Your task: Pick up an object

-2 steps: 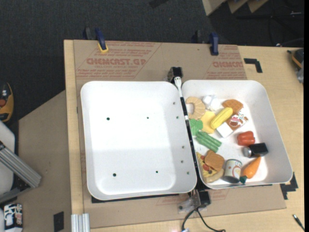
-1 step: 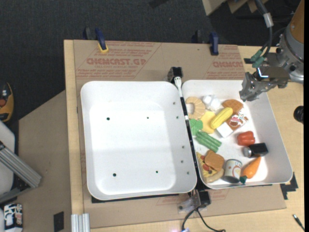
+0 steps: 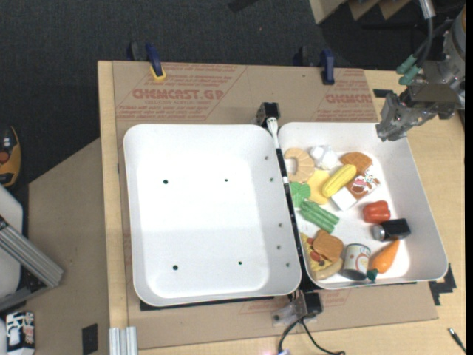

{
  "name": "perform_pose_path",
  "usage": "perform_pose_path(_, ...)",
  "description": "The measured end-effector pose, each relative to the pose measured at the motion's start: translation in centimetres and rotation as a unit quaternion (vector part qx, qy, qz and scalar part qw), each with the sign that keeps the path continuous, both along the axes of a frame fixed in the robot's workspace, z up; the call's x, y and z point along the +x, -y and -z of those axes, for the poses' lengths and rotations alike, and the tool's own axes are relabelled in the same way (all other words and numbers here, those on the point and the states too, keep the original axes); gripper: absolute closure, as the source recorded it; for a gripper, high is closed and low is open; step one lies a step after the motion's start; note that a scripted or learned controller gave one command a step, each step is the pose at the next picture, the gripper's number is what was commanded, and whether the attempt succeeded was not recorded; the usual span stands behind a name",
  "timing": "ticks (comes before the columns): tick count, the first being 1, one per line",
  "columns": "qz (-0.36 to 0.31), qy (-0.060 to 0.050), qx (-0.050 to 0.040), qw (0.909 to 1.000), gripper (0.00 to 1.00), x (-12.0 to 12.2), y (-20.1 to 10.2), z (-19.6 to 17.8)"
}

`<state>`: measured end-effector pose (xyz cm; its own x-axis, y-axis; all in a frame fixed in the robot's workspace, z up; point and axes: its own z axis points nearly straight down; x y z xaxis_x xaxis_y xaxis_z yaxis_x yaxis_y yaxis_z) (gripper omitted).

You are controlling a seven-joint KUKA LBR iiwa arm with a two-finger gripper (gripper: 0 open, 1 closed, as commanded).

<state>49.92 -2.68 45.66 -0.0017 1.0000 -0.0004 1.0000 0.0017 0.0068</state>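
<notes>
Camera view shows the end effector up over the top right corner of the right bin; I cannot tell how it is set. Toy food sits in that bin: a corn cob, a red pepper and a carrot.

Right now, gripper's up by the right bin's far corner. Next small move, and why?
Probably bring the gripper toward the camera and leftward over the right bin, then descend. It sits at the bin's far right corner with nothing beneath it, while the objects lie nearer the camera; the red pepper stands fairly apart and looks like the easiest target.
</notes>
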Motion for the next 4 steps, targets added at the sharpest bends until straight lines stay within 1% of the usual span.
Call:
perform_pose_path(1,-0.002,-0.01,0.0006,1.0,1.0,-2.2,-6.0,10.0)
perform_pose_path(2,-0.001,0.004,0.0014,1.0,1.0,-1.9,-7.6,-2.3)
perform_pose_path(3,-0.002,-0.01,-0.0007,0.9999,1.0,-2.2,-13.4,10.3)
perform_pose_path(4,-0.001,0.004,0.0027,1.0,1.0,-1.4,-15.7,-2.0)
